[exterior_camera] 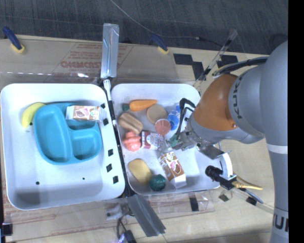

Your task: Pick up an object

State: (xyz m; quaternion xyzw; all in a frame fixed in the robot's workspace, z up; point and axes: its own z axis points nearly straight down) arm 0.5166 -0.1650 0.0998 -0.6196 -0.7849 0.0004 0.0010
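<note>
Glossy blue plastic tray (66, 135), smooth white plastic bins (20, 186), printed cardboard carton (172, 167)

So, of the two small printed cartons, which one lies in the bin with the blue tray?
The carton lying on the blue tray in the left bin. The other carton lies in the right bin.

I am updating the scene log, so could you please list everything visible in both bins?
banana: 1, yellow, left bin, far-left
divided tray: 1, blue, left bin
small carton: 1, white-brown, on tray's edge
carrot: 1, orange, right bin, top
hot dog bun: 1, brown, right bin
potato: 1, yellow, right bin, bottom
green ball: 1, dark green, beside potato
juice carton: 1, white-brown, right bin, bottom
gripper: 1, black, over right bin
arm: 1, grey-orange, right
</note>
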